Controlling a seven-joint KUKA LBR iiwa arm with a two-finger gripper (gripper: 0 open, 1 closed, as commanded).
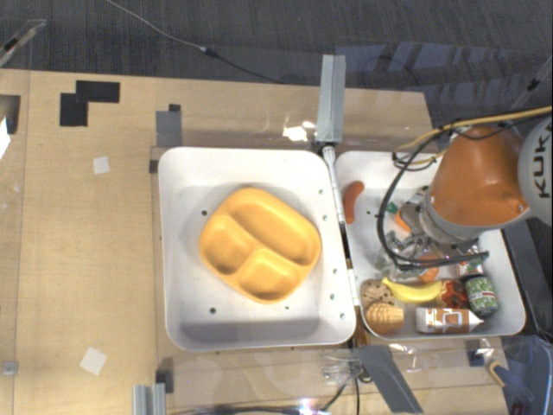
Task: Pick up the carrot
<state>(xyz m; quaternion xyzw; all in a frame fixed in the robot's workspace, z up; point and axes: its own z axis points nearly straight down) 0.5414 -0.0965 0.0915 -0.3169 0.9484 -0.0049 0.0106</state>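
We see the arm (484,180) hanging low over the right bin (367,173), its gripper (429,253) sunk among the clutter, likely reaching for the carrot, which we take to be the orange piece (404,220) peeking out just beside the wrist; whether it is spread, pressed together or pinching anything we cannot tell. The yellow divided plate (259,243) sits alone in the left bin (177,258), perhaps as a drop-off spot, while a banana (413,290), sausage (352,201) and bottle (447,320) crowd the right. On the arm's grey casing we read "KU".
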